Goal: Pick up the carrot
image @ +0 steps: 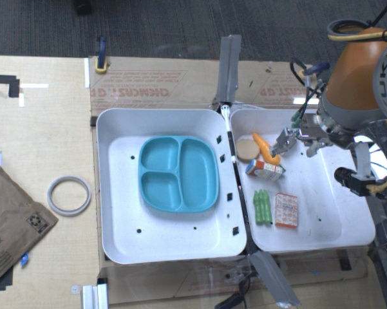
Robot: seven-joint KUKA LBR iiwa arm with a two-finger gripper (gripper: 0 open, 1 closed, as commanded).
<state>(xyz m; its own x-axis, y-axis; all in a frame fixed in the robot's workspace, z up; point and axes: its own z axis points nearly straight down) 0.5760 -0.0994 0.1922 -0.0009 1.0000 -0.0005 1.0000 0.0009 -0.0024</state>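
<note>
Carrot [263, 146] lies in right bin [322, 230], upper left part, long axis running diagonally from upper left to lower right, lower end over a small carton [265, 168], beside a tan round disc [246, 149]. My claw [285, 143] hovers just right of the carrot; can't tell whether it's spread or closed.

Grey arm from the right, wrist bent, gripper [284, 143] low.

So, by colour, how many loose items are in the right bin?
Orange: 1, tapered orange carrot
Tan: 1, round tan bun
Green: 1, green pea pods
Red/white: 2, small carton, flat packet
Total: 5
</note>
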